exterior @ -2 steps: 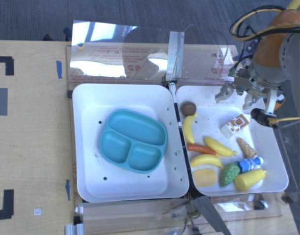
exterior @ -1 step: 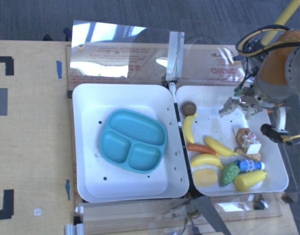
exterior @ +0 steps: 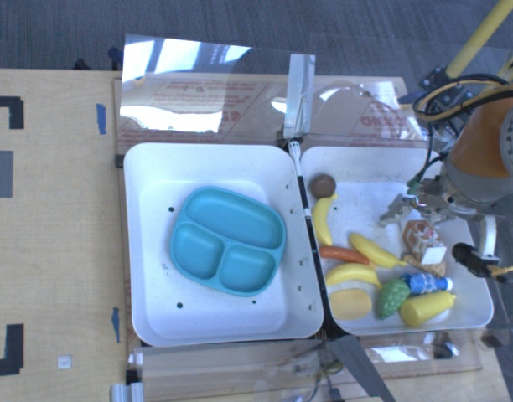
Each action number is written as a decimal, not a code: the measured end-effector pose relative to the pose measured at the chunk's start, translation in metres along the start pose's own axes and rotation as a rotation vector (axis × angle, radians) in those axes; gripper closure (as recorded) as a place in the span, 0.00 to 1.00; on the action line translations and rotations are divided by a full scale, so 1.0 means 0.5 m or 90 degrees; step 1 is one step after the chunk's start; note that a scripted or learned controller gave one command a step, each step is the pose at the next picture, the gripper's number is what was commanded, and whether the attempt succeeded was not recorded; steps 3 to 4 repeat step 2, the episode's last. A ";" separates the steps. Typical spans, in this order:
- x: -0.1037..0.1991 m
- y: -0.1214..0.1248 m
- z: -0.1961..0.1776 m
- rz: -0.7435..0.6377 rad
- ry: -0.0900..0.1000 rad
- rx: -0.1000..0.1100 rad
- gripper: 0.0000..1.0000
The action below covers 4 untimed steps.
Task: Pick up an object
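The right bin (exterior: 365, 167) holds a pile of toy food. There is a brown ball (exterior: 323, 184), a yellow banana (exterior: 323, 221) along the divider, an orange carrot (exterior: 344, 255), two more bananas (exterior: 374, 249) (exterior: 353, 275), a pale yellow lump (exterior: 350, 303), a green bumpy piece (exterior: 395, 297), a small blue-and-white bottle (exterior: 429, 285) and a yellow piece (exterior: 426, 308). A brown-and-white packet (exterior: 422, 241) lies near the right wall. My gripper (exterior: 400, 212) hangs over the right bin's upper right part, just above and left of the packet. Nothing shows in its grasp.
The left bin (exterior: 147, 182) holds a blue divided plate (exterior: 227, 239). A clear plastic sheet (exterior: 206, 90) stands behind both bins. The grey arm with its orange band (exterior: 483, 141) and yellow cables (exterior: 449, 99) crosses the right bin's right edge.
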<state>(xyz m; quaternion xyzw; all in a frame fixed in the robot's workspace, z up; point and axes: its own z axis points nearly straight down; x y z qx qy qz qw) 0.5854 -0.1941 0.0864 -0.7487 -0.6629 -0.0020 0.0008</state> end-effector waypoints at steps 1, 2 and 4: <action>-0.002 0.004 -0.024 0.000 -0.002 -0.004 1.00; 0.148 0.112 -0.215 -0.011 -0.001 -0.007 1.00; 0.148 0.112 -0.215 -0.011 -0.001 -0.007 1.00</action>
